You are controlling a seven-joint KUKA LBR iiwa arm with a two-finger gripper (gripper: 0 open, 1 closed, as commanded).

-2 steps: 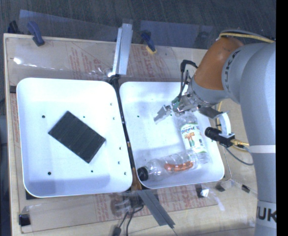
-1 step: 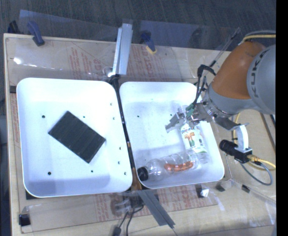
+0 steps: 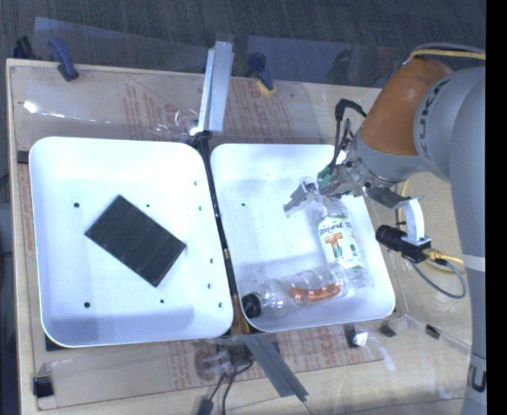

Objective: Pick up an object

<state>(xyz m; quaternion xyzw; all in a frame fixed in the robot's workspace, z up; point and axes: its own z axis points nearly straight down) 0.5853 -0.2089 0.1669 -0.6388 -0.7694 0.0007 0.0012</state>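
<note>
Camera view, your single look-down on the bench: you have two white bins side by side. The left bin (image 3: 54, 309) holds one item, a flat dark rectangular pad (image 3: 135, 239), lying at a slant near the bin's middle and apart from every wall. The right bin (image 3: 236, 188) holds two clear plastic bottles. One, the labelled bottle (image 3: 338, 242), lies lengthwise toward the bin's right side, its white label with green and orange print facing up. The other, the black-capped bottle (image 3: 301, 290), lies along the near wall with its cap pointing toward the left bin and an orange patch showing through its body; its far end sits just beside the lower end of the labelled bottle. The arm (image 3: 418, 119) reaches in from your right, orange band above the wrist. The gripper (image 3: 316, 192) sits low over the upper right part of the right bin, right at the top end of the labelled bottle. You cannot tell from this view how its hand is set, nor whether anything is between it.
</note>
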